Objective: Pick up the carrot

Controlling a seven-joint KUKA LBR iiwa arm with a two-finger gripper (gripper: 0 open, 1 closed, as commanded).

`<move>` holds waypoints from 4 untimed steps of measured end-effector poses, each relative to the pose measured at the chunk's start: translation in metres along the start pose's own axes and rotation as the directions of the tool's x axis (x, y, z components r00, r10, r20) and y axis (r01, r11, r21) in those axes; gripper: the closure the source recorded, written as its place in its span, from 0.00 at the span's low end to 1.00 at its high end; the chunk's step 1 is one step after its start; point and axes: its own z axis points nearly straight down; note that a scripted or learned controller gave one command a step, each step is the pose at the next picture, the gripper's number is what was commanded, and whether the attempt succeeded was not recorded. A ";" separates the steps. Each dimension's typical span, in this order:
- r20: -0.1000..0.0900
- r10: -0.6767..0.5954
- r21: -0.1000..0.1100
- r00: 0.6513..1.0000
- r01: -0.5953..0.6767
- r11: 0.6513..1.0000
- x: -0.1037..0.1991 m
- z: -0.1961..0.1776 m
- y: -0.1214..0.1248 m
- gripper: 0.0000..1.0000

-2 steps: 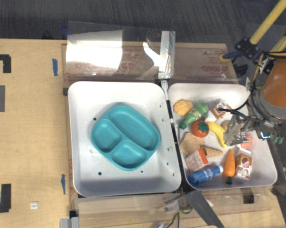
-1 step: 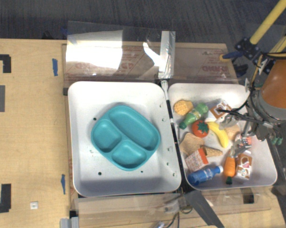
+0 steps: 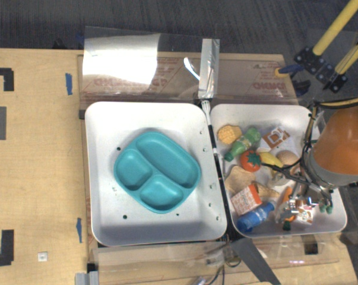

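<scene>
The carrot [image 3: 288, 195] is a slim orange piece in the front right part of the right bin [image 3: 336, 221], and the gripper hides much of it. My gripper [image 3: 297, 208] is low in that bin, right over the carrot's near end, with metal parts and cables crowding the spot. The arm's orange band [image 3: 342, 144] hangs above the bin's right side. Whether the carrot is held is unclear from this angle.
The right bin also holds a corn cob [image 3: 227, 134], a green vegetable [image 3: 247, 140], a tomato [image 3: 250, 161], a banana [image 3: 271, 158], a small carton [image 3: 245, 199] and a blue bottle [image 3: 256, 216]. A teal divided plate [image 3: 158, 170] lies in the left bin [image 3: 101, 129].
</scene>
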 end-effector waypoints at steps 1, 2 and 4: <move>0.005 0.036 0.002 0.999 -0.036 0.999 0.009 0.002 0.040 0.00; -0.001 -0.032 0.000 0.999 0.032 0.999 0.009 0.000 0.022 0.00; 0.005 -0.400 0.006 0.917 0.400 0.917 0.001 0.002 0.019 0.00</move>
